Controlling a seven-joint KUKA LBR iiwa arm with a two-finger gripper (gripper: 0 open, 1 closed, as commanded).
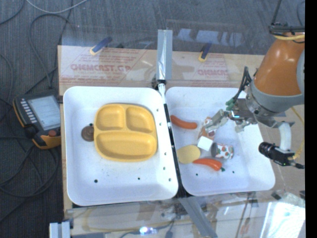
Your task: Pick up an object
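Gripper (214, 124) hangs low over the right bin (257, 182), above the white block (204, 143) and carrot (208, 163); its grip I cannot tell.

Glossy yellow plastic tray (126, 132) lies in a smooth white plastic bin (79, 182).

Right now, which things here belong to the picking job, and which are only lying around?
For the job:
- claw, over the right bin
- orange sausage
- white block
- yellow round piece
- red-orange carrot
- small patterned object

Lying about:
- yellow divided tray in the left bin
- brown disc beside the tray
- handheld controller left of the bench
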